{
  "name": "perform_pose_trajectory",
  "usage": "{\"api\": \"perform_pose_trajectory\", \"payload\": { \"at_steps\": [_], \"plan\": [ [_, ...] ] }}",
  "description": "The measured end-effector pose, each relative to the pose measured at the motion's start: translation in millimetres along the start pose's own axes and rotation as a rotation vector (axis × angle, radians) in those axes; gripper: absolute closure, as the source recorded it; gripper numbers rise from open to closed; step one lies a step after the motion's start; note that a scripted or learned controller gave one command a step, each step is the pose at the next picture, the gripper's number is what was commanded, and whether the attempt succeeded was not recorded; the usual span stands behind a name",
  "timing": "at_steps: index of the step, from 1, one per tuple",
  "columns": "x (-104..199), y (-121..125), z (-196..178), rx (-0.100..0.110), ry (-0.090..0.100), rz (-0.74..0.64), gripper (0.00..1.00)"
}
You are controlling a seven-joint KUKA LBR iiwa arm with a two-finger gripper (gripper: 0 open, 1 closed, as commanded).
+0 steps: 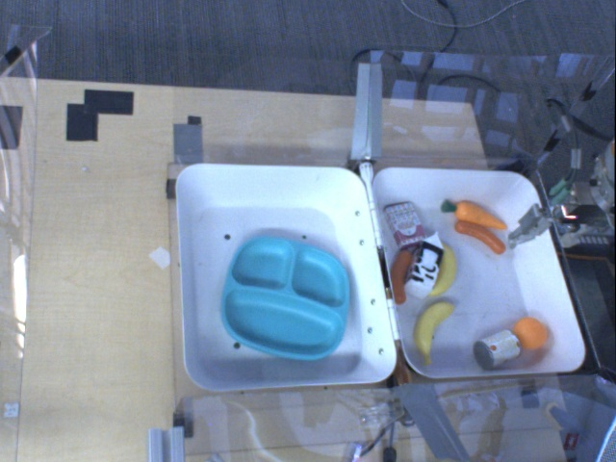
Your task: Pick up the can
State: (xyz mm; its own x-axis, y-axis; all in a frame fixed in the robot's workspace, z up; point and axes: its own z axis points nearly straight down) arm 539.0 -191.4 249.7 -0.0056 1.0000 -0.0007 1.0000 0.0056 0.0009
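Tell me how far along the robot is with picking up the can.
Nothing looks done yet: the can lies on its side near the front of the right bin, touching an orange. In hand: the gripper sits at the bin's right wall, near the carrots, apart from the can. Left: reach the can, grasp it and lift it.

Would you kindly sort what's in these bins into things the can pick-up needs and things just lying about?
Job:
small silver metal can
two-finger gripper

Lying about:
blue divided plastic plate
two yellow bananas
orange carrots
round orange fruit
red sausage
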Motion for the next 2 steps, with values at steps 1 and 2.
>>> {"api": "perform_pose_trajectory", "payload": {
  "at_steps": [1,2],
  "plan": [
    [-14.8,-31.4,103.4,0.002,0.001,0.313,0.0],
    [-6.4,-50.8,122.9,0.001,0.001,0.337,0.0]
  ]
}}
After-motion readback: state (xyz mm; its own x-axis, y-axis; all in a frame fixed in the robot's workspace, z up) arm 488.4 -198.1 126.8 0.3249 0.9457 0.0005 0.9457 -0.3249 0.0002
